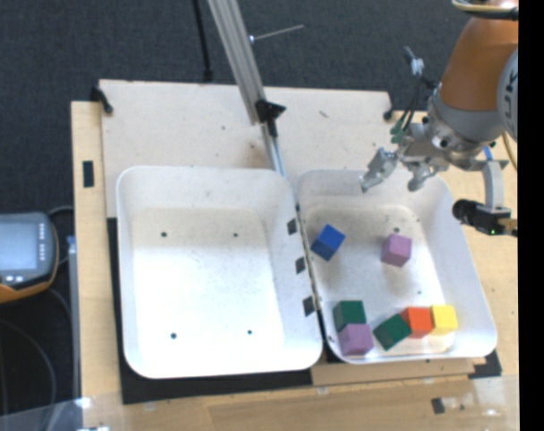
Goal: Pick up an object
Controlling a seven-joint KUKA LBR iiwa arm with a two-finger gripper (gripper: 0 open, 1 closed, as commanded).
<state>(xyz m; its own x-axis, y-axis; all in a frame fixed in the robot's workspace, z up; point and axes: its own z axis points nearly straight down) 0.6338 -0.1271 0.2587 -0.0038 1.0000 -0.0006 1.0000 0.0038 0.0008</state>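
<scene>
The gripper (397, 174) hangs over the far rim of the right bin (469, 268), fingers spread with nothing between them. Below it lie the blocks: a blue cube (328, 241) near the bin's left wall, a purple cube (397, 249) to its right — both well apart from the gripper. Along the near wall sits a cluster: a dark green cube (349, 312) with a second purple one (355, 338) touching it in front, then a green block (391, 330), an orange one (419, 320) and a yellow one (444, 318) in a row. The left bin (137, 268) lies beside — just touching.
</scene>
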